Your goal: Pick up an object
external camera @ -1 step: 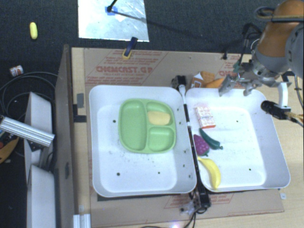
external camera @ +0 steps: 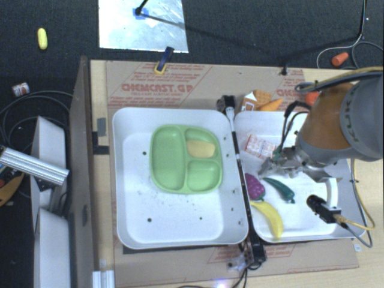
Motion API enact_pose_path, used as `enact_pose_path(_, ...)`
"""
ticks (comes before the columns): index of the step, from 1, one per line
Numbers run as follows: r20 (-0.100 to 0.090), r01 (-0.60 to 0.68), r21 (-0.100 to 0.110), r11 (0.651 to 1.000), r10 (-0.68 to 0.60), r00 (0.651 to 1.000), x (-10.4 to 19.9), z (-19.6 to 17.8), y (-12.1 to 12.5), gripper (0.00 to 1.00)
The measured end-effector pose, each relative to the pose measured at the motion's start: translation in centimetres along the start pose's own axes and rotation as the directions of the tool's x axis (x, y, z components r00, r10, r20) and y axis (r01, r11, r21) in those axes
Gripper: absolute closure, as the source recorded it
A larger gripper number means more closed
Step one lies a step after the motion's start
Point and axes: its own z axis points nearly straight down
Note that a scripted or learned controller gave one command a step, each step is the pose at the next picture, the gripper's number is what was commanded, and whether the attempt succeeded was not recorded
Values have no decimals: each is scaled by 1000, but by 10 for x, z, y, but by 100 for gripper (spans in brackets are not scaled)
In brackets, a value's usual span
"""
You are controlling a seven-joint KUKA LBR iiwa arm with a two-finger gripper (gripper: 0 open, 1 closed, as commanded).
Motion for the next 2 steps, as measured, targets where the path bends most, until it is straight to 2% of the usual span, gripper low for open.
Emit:
enact_pose_path(1, -1, -5, 5, 1000, 5, 1000, -34, 9, -34, 0)
enact_pose_path(2, -3, -1, 0, 1000, 1, 1000, -31, -3, -31, 100)
